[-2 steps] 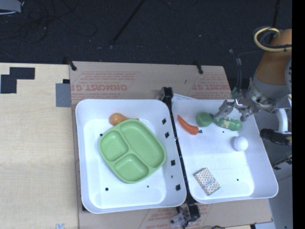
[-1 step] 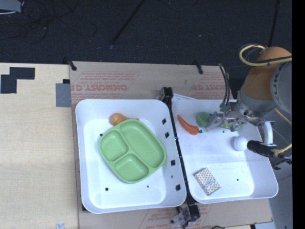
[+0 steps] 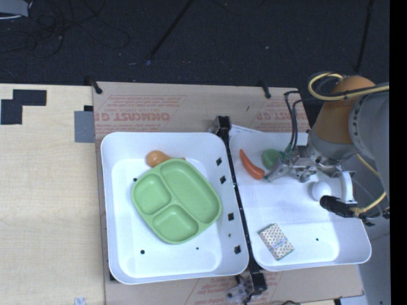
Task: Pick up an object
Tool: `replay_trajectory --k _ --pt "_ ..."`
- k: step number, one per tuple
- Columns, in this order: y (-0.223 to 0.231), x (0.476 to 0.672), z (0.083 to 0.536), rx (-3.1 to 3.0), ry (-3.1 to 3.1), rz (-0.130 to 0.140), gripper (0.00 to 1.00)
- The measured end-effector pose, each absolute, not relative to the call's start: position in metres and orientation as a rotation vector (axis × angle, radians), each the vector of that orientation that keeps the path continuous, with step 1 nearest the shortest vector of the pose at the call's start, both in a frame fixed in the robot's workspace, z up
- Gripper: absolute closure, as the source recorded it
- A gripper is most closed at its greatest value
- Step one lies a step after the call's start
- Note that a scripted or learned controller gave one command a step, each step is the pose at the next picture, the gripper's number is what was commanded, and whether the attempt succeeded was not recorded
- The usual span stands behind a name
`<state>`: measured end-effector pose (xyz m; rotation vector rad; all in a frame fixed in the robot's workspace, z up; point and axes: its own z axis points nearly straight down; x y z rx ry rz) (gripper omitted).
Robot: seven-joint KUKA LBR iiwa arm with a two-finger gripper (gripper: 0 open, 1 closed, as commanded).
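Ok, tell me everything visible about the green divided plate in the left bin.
The green divided plate is pale green, plastic-looking, with rounded corners and three compartments: two larger, one smaller. It lies flat, turned at an angle, on the floor of the left bin. An orange object pokes out at its upper left edge, touching or slightly under it.

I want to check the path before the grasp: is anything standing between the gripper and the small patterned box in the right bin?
Nothing visible blocks it. The gripper is at the far side of the right bin, beside the orange-red piece and green object. The patterned box lies alone nearer the front, bare floor between.
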<state>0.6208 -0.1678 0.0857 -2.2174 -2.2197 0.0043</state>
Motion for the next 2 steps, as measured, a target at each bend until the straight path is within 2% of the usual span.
replay_trajectory --k 1,2 --pt "-0.168 0.621 0.097 -2.218 -2.22 0.003 1.0" --pt "-0.172 0.623 0.14 -2.225 -2.22 -0.002 1.0"
